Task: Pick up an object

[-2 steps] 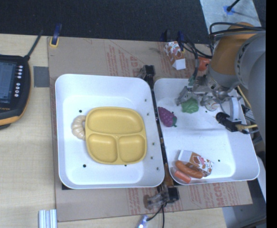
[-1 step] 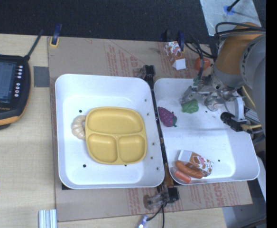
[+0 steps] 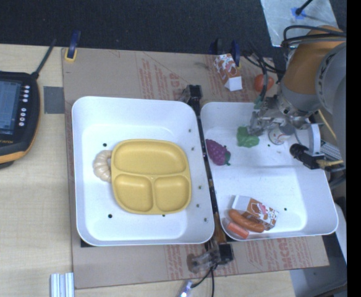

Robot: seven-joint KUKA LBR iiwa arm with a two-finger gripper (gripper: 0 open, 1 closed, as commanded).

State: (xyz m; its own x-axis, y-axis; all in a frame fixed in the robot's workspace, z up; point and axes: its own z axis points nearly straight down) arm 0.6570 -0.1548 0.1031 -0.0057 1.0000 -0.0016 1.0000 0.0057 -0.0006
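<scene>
Honestly can't tell whether the fingers are open or closed; the gripper is a cluttered metal blur at the top of the right bin, just beside the green toy, maybe touching its top edge. No object visibly between the fingers, so I'm not calling it a grasp.

Green toy: small, lumpy, leafy-looking, probably play-food plastic or rubber. My guess is light, slightly squashy, not fragile. Irregular shape means a pinch could skid off; best to close across the narrow middle, straight down, since it lies flat on the bin floor near the far wall.

Other candidates in the same bin:
- purple grape bunch, hard against the left wall, bumpy, likely light too; the wall limits finger clearance on that side.
- orange hot dog and a printed packet, touching each other in the near corner; the packet looks thin and flat, poor for a pinch.

Left bin has the yellow divided tray with a beige shell-like piece tucked against its left rim. Tray is wide and stiff, bad fit for two fingers.
</scene>
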